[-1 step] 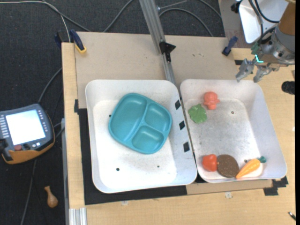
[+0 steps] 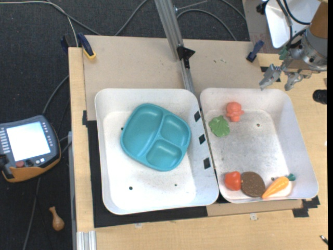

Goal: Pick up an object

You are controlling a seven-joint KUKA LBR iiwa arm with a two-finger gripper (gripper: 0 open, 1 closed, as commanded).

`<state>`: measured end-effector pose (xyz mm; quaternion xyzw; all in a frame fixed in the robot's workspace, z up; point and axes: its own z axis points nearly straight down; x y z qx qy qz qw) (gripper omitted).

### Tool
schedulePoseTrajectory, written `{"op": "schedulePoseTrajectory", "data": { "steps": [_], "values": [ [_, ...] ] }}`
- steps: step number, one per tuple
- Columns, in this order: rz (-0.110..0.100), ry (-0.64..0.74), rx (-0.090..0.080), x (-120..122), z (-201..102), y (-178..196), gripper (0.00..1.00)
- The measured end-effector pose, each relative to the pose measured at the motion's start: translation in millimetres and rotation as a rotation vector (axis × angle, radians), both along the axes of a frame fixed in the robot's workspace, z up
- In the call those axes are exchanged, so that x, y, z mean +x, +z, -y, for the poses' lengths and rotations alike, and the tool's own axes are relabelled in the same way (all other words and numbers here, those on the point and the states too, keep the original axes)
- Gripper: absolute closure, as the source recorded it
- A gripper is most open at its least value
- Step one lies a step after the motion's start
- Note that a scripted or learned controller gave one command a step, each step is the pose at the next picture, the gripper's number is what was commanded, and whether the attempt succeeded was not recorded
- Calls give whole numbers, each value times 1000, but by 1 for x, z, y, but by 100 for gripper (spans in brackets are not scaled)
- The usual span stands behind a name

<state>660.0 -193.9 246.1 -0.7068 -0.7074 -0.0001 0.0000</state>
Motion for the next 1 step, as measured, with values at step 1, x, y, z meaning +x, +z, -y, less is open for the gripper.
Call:
{"op": "schedulePoseTrajectory", "data": {
  "steps": [1],
  "values": [
    [-5,0,1,-3,2,-62,0]
  ]
}}
